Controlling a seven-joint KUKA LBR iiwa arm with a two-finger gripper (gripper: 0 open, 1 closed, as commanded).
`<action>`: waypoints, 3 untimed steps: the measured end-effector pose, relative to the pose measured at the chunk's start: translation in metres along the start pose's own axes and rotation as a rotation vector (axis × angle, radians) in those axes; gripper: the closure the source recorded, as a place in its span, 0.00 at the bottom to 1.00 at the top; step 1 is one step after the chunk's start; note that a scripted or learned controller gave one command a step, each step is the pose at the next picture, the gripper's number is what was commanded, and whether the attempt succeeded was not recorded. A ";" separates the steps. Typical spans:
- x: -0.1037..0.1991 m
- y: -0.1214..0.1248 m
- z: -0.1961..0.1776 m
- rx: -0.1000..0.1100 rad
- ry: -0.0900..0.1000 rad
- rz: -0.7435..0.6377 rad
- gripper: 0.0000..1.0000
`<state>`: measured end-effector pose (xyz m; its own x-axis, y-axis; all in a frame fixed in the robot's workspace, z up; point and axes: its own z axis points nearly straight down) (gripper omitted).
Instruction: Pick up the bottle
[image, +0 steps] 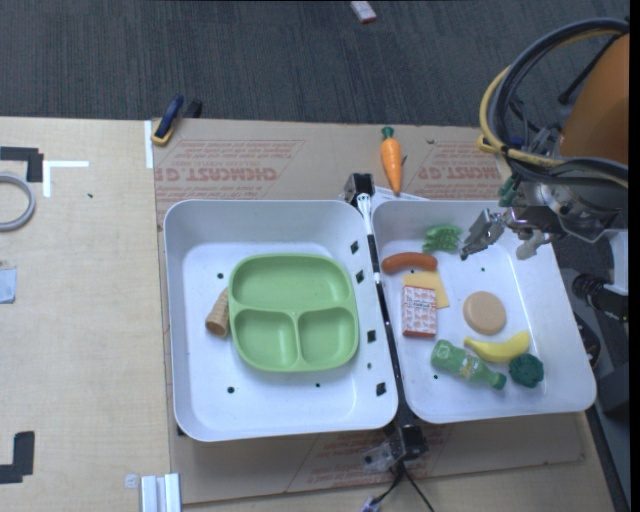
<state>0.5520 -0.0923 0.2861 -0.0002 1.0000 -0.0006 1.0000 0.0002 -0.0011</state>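
The bottle is green and lies on its side near the front of the right bin, cap end pointing right toward a banana. My gripper hovers over the back of that same bin, well behind the bottle and apart from it. Its two fingers stand spread, so it is open with nothing between them.
Around the bottle lie a broccoli, a tan round cookie, a red-orange box, a sausage and a leafy green piece. The left bin holds a green divided plate and a cone. A carrot lies behind the bins.
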 end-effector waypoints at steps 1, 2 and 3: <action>0.000 0.000 -0.009 0.000 -0.001 0.001 1.00; -0.001 -0.075 0.016 0.000 0.000 0.118 1.00; 0.060 -0.075 0.050 0.000 0.000 -0.055 1.00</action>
<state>0.4773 -0.0325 0.2356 -0.0552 0.9985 -0.0004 0.9985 0.0552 -0.0016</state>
